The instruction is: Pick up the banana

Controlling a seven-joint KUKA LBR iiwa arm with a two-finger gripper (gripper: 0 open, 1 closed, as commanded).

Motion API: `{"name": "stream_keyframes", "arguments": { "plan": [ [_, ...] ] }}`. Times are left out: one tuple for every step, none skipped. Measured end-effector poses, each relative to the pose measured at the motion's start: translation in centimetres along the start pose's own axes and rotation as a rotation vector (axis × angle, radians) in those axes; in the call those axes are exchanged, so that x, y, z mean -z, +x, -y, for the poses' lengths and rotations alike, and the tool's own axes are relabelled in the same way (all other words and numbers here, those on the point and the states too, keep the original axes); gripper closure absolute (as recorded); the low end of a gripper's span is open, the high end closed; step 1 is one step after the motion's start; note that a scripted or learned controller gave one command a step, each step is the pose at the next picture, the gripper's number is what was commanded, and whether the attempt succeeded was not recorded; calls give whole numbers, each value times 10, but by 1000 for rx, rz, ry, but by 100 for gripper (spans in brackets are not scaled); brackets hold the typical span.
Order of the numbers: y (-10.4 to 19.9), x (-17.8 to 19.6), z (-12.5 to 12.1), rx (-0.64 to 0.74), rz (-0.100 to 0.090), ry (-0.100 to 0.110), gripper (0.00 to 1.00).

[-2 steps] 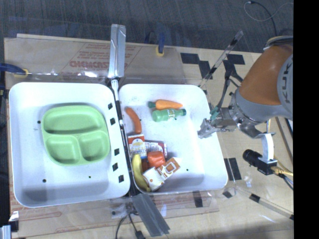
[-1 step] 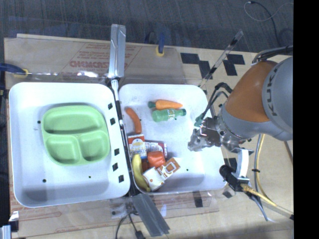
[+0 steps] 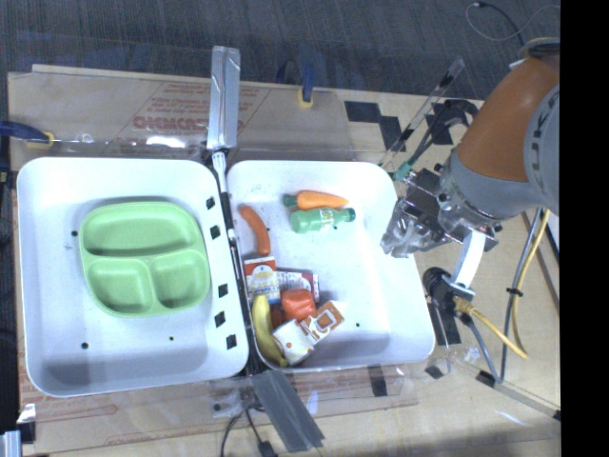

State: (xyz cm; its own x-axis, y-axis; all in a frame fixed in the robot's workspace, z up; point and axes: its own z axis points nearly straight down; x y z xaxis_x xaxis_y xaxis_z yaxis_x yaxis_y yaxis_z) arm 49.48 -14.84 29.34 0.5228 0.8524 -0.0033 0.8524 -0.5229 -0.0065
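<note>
**Banana waits at the near-left corner, arm off to the right**

Nearest you lies the banana (image 3: 264, 329), at the near-left corner of the right bin (image 3: 376, 303), close along the divider between the two bins. Its long axis runs near-to-far, with a slight curve, and its near end is tucked under a white carton (image 3: 306, 334) that leans against it. Just beside it on the right sit a red-orange item (image 3: 298, 304) and a flat printed packet (image 3: 276, 279), so you have little free room on that side.

Farther back in the same bin you have a sausage-shaped piece (image 3: 254, 228), a green bottle (image 3: 321, 219) and a carrot (image 3: 321, 199), all well apart from the banana. The left bin (image 3: 48, 284) holds a green divided tray (image 3: 145, 257).

Your gripper (image 3: 407, 236) hangs over the right rim of the right bin, with nothing between the fingers; whether they stand wide or narrow cannot be told from this angle. From there the banana lies to the left and nearer. Judging from this, you will need to cross the bin leftward and close across the banana's short width, well up its exposed far half.
</note>
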Motion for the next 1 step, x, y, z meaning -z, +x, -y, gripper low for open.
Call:
{"name": "stream_keyframes", "arguments": {
  "plan": [
    [44, 20, 13, -118, 2, 1, 100]
  ]
}}
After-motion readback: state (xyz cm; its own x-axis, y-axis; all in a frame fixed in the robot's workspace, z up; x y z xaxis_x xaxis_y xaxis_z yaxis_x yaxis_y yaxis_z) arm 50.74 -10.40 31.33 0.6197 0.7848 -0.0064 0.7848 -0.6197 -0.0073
